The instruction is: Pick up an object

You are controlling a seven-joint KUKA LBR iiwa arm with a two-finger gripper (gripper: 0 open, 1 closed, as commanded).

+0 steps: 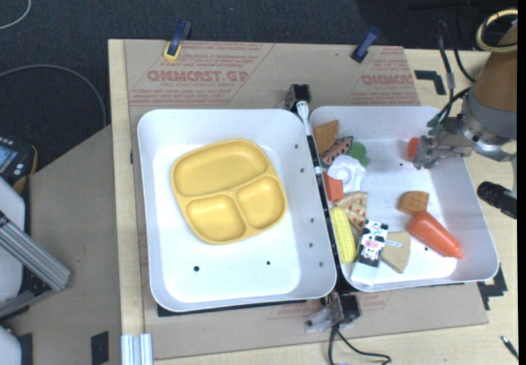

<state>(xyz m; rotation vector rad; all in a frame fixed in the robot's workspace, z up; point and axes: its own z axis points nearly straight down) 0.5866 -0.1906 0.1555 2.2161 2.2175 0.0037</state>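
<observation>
In right bin | tool beside small red piece | grip state: cannot tell

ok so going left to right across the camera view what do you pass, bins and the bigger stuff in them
left bin → yellow divided plate → corn cob → orange carrot → gripper, which sits further back over the right bin
</observation>
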